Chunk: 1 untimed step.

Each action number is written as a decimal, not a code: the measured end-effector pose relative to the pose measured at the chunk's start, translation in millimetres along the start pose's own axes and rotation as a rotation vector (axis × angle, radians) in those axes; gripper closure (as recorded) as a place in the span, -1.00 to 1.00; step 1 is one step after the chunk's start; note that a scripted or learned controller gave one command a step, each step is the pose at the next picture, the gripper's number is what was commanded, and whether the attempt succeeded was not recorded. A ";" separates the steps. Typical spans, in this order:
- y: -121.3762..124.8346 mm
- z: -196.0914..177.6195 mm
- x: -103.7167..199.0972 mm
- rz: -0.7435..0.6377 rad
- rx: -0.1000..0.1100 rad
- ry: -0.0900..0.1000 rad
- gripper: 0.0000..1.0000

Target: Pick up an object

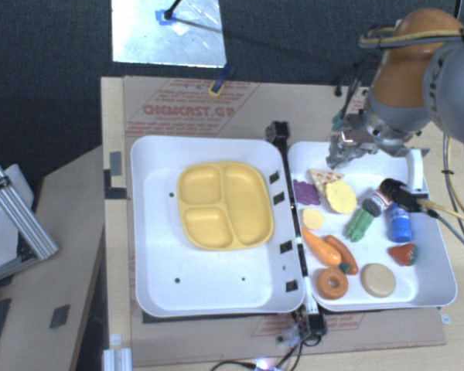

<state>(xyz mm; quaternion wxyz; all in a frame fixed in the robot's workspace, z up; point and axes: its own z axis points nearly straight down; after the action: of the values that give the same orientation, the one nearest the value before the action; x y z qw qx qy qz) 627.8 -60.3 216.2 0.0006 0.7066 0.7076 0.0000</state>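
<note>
From the camera view, the gripper [342,154] is seen poised just above the cracker wedge [325,179], approach under way; whether the fingers are open cannot be told. A short descent is judged necessary. The wedge is crowded by the purple piece [305,192] and yellow disc [341,197] beside it.

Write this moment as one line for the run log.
arm: over right bin | gripper: above pizza slice | held: nothing seen

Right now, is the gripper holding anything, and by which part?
Nothing shows between its fingers. The gripper hovers over the right bin, just above the pizza slice.
</note>
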 end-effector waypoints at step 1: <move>1.6 0.0 5.5 -0.003 -0.001 0.000 1.00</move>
<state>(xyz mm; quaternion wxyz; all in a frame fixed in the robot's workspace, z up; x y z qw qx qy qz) 629.4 -54.7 216.2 0.0009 0.7055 0.7087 0.0006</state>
